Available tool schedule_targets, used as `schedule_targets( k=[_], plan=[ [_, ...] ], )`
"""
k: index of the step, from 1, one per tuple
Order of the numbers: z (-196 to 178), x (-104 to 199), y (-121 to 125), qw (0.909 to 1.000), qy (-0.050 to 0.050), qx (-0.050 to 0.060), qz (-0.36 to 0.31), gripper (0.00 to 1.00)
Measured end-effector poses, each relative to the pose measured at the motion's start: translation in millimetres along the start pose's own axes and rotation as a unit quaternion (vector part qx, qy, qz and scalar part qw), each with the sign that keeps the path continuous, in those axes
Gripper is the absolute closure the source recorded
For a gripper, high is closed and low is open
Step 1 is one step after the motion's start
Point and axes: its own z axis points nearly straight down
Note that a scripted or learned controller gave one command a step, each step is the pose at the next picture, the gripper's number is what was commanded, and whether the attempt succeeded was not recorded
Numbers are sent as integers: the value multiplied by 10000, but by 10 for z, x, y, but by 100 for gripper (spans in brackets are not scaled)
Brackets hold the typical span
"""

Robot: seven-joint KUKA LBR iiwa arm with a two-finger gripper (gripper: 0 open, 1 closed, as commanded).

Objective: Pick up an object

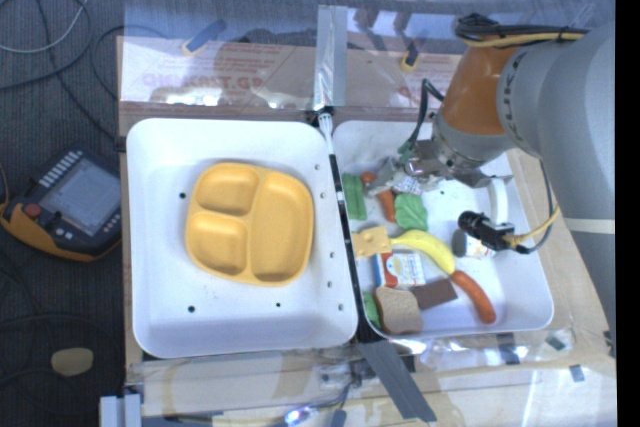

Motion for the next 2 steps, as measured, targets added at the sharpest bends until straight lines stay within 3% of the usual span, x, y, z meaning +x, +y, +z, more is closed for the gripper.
schedule_targets(
  k=[1,2],
  plan=[
    [-103,3,1,10000,13,10,-8,100],
    [-957,350,327,9996,16,73,256,100]
  ],
)
